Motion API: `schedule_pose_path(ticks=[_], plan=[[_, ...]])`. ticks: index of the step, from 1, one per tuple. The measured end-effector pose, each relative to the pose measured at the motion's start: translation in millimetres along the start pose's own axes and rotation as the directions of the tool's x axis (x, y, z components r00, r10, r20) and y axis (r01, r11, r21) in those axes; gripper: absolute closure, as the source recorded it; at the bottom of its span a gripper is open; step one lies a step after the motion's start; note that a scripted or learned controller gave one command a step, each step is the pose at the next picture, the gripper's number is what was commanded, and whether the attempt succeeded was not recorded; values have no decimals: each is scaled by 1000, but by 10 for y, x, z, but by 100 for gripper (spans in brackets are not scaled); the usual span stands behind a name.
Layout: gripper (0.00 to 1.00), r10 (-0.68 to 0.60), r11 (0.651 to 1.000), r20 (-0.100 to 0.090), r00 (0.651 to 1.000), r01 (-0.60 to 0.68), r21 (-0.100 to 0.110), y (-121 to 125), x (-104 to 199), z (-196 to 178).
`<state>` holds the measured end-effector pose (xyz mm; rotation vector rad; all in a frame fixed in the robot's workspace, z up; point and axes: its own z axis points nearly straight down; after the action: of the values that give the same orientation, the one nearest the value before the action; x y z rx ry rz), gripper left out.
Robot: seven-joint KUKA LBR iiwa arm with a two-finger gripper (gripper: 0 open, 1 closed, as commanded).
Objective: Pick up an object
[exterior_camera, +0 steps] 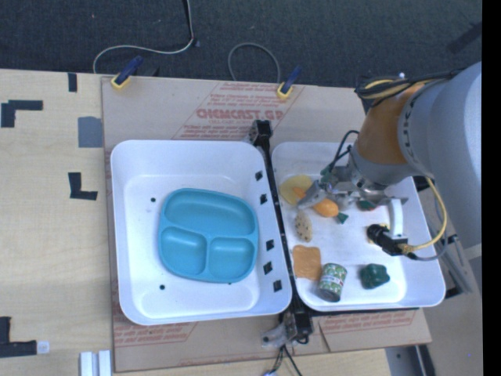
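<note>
My gripper reaches down into the right bin near its upper middle. A small orange piece lies right under the fingertips, beside a pale yellow round piece. Whether the fingers touch or grip the orange piece is hidden by the wrist. A tan oval piece, an orange-brown square slab, a small green-labelled can and a dark green lump lie lower in the same bin.
The left bin holds a blue divided tray. A black divider runs between the bins. A black cable with a connector hangs over the right bin's right side. Yellow and blue clamps hold the cardboard at the back.
</note>
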<state>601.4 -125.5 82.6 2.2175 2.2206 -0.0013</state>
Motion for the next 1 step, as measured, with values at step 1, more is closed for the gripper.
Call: schedule_pose_path(ticks=[1], plan=[[100,0,1000,1,1000,0,-4,16,-8,-145]])
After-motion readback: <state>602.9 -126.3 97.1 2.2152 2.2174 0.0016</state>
